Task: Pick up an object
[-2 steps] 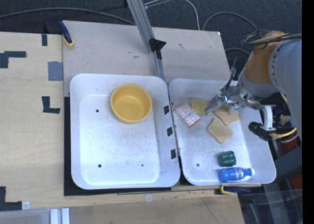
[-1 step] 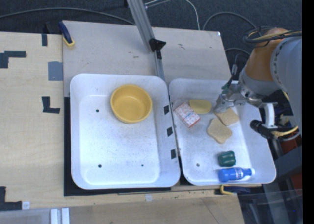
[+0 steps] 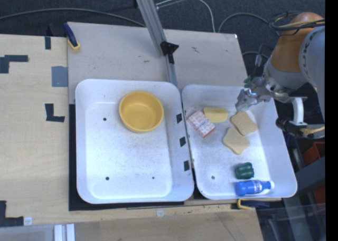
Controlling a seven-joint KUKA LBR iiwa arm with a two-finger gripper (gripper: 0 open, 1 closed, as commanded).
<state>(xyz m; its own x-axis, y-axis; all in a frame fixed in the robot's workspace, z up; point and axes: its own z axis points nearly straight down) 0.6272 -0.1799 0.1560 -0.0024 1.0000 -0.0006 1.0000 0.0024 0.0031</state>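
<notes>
- Gripper (image 3: pixel 244 99) sits low over the right bin (image 3: pixel 280 153), upper right part; jaw state cannot be judged.
- Nearest: tan sponge (image 3: pixel 243 123) just below it, yellow block (image 3: pixel 215 114) to its left.
- Also present: second tan sponge (image 3: pixel 235 141), patterned box (image 3: pixel 201 123), green object (image 3: pixel 244 170), blue bottle (image 3: pixel 252 187) against the near rim.
- Left bin (image 3: pixel 95 145) holds a yellow bowl (image 3: pixel 141 111); wide bare floor around it.

- No text, brand, number or sign can be read anywhere.
- The small red-and-white patterned carton (image 3: pixel 201 123), near the left wall of the right bin, carries print too small to make out.
</notes>
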